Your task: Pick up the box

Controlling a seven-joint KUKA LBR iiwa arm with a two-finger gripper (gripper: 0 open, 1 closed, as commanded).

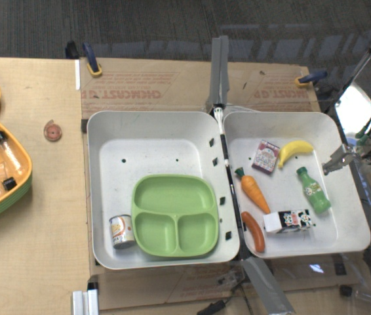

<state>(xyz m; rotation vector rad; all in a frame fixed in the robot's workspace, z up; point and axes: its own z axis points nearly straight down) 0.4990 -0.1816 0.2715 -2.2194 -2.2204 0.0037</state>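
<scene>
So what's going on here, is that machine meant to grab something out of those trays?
Yes, it is meant to pick up the box, which lies in the right bin near a banana, a carrot, a green bottle, a sausage and a small carton. The gripper sits at that bin's right edge, touching nothing yet.

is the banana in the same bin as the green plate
No, the banana lies in the right bin; the green plate sits in the left bin.
</scene>
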